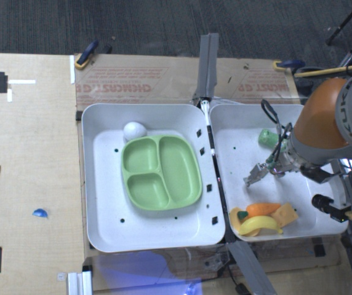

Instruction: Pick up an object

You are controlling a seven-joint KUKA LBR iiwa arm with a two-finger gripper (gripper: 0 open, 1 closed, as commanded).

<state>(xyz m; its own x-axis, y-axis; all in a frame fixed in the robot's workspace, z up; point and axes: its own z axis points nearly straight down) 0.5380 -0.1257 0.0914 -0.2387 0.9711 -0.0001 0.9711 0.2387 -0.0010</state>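
Gripper [256, 174] of the grey arm [324, 123], seen from above at a slant, hangs over the floor of the right bin [237, 141], its tip pointing toward the lower left; whether it is released or clenched cannot be told, and nothing is visible in its grasp. An orange band on the arm sits above the wrist, at the right of the view. Right bin contents: a green object [267, 137] near the far wall, partly hidden behind the wrist cabling; a carrot [262, 209], a banana [259, 225] and a tan block [286, 216], clustered along the near edge, with the banana just below the carrot and the block beside the carrot's right end. The gripper lies between the green object and this cluster, touching neither. Left bin [102, 183]: a green divided plate [162, 172] with three compartments lies flat near the middle; a white ball [134, 129] rests just beyond its far left corner. Both bins stand side by side on the worktop [28, 165], where a small blue object [39, 213] lies well apart to the left.
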